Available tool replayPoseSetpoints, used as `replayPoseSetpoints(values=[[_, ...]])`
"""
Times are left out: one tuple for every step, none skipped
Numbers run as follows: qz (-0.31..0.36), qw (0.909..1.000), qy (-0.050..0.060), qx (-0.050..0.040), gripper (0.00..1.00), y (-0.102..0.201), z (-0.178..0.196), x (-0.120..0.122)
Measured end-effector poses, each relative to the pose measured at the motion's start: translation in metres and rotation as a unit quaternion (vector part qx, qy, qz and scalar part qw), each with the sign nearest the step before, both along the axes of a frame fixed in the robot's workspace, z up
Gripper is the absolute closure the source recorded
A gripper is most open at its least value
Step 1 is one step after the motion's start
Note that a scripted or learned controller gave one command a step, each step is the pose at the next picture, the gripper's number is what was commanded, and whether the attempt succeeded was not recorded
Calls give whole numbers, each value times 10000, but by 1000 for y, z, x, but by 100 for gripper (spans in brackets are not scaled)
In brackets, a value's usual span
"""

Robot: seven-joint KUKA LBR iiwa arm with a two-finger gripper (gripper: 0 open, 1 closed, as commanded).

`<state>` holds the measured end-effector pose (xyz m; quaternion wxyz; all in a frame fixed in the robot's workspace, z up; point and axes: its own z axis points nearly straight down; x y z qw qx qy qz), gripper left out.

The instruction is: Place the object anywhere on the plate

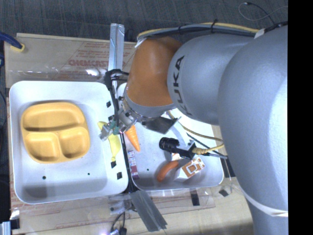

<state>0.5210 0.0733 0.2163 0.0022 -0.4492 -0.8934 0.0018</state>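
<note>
A yellow plate (55,130) with three compartments lies in the left half of the left bin (29,190). My gripper (110,128) hangs over that bin's right edge, next to the divider between the bins. A thin yellow object (114,143) shows right under the gripper and reaches down along the bin's right wall; I cannot tell whether it is held. An orange carrot (132,137) sits just right of the gripper over the divider, tip pointing down.
The right bin (210,180) holds a reddish-orange rounded item (167,171) and a small white and orange item (194,166) near its front wall. The arm's big grey and orange body covers most of that bin.
</note>
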Motion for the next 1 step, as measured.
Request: replayPoseSetpoints(values=[[386, 9993, -4, -4, 100, 55, 14, 52]])
